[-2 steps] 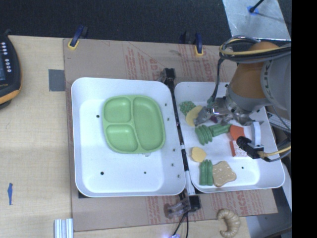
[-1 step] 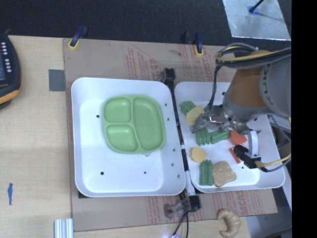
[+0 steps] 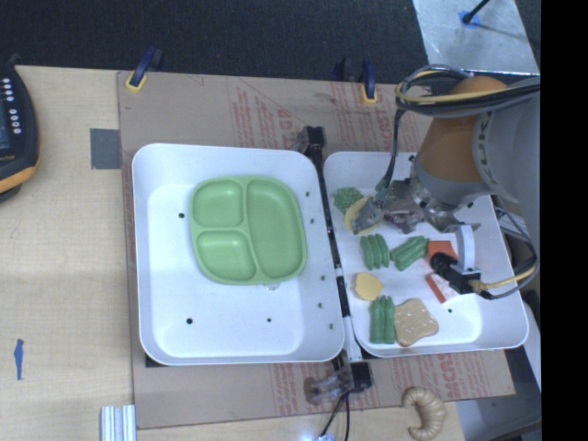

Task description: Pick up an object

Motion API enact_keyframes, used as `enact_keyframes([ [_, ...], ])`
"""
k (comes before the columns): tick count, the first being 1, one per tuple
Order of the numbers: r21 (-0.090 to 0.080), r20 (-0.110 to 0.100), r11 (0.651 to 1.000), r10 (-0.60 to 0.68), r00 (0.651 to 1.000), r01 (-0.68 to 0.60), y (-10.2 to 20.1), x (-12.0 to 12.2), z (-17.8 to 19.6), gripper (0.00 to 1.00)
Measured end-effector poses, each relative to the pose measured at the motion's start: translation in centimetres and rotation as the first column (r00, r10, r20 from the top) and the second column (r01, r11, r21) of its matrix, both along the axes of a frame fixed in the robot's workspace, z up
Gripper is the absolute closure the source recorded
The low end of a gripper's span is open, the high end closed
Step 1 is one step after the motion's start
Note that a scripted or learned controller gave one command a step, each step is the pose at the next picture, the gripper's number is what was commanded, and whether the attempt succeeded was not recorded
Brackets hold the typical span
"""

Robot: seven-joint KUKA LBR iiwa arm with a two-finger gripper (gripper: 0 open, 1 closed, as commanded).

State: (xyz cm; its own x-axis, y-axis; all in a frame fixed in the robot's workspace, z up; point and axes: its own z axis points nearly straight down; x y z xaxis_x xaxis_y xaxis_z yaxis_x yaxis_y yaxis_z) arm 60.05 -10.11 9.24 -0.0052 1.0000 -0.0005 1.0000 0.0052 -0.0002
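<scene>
My gripper (image 3: 371, 213) is low in the right bin (image 3: 511, 336), at its upper left part, right beside a yellow piece (image 3: 352, 215) and a green leafy piece (image 3: 346, 197). Just below it lie a green pod (image 3: 372, 250) and a second green pod (image 3: 409, 251). Further down sit a round yellow piece (image 3: 367, 287), a green ridged piece (image 3: 382, 319) and a toast slice (image 3: 415, 321). An orange-red piece (image 3: 442, 248) lies to the right. The arm's wrist hides the bin's upper right part.
The left bin (image 3: 152, 274) holds a green divided plate (image 3: 248, 229). A tan croissant-shaped toy (image 3: 427, 410) lies on the bench below the right bin. A black cable fitting (image 3: 452, 272) hangs from the arm over the right bin. A handheld controller (image 3: 14, 127) rests at far left.
</scene>
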Motion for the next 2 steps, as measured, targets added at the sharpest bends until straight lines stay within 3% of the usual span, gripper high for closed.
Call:
enact_keyframes([
  [1, 0.001, -0.009, 1.0, -0.001, 1.0, 0.001, -0.3, -5.3, -0.1, 0.0],
  [2, -0.001, -0.006, 1.0, 0.0, 1.0, 0.0, -0.4, -5.1, 1.0, 1.0],
])
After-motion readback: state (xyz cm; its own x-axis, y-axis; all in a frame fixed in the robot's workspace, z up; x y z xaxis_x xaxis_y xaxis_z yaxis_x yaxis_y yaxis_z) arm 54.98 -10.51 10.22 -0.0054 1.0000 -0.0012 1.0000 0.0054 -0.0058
